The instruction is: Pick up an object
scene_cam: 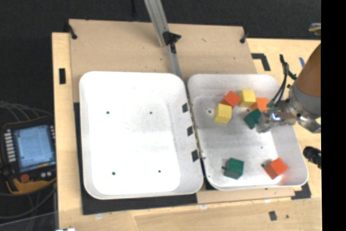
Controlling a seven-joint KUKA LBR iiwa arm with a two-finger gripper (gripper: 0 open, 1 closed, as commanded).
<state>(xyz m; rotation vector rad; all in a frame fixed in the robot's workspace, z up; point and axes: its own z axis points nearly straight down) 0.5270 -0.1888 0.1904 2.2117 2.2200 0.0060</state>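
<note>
The right bin [281,140] holds several small blocks. A yellow block [223,113] lies beside an orange block [232,98], with another yellow block [248,97] behind them. A green block [252,118] sits just left of my gripper [266,121], and an orange block [262,104] lies right behind it. Nearer the front edge are a green block [233,167] and an orange-red block [275,167]. The gripper is low in the bin at its right side, beside the green block; nothing shows between its fingers.
The left bin [86,116] is next to the right one. A slanted metal pole [154,5] rises from the bench behind the bins. A handheld pendant [30,151] lies at the far left, off the bench.
</note>
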